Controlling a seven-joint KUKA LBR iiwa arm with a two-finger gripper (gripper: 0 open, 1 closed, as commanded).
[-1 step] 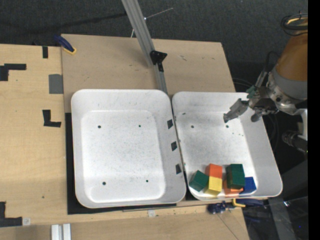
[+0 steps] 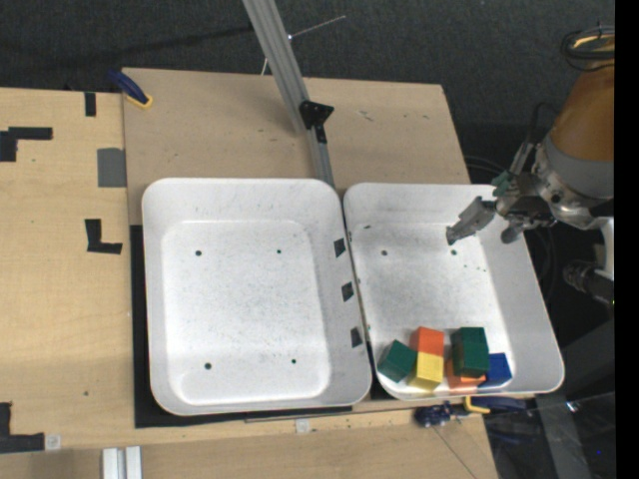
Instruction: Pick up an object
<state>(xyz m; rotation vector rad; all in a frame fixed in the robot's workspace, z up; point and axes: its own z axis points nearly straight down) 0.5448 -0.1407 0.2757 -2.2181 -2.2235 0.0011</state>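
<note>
Several small blocks lie huddled at the near end of the right bin (image 2: 519, 297): a green block (image 2: 397, 359), an orange block (image 2: 429, 339), a yellow block (image 2: 428, 369), a dark green block (image 2: 470, 348) and a blue block (image 2: 498, 369). My gripper (image 2: 489, 230) hangs over the bin's far right part, well behind the blocks. It is open, its fingers spread apart with nothing between them. The left fingertip (image 2: 462, 231) points down toward the bin floor.
The left bin (image 2: 160, 267) lies beside the right one. A grey metal pole (image 2: 285, 58) slants from the top down to the gap between the bins. Black tape marks (image 2: 97, 236) and a small blue-yellow item (image 2: 131, 87) lie on the wooden bench.
</note>
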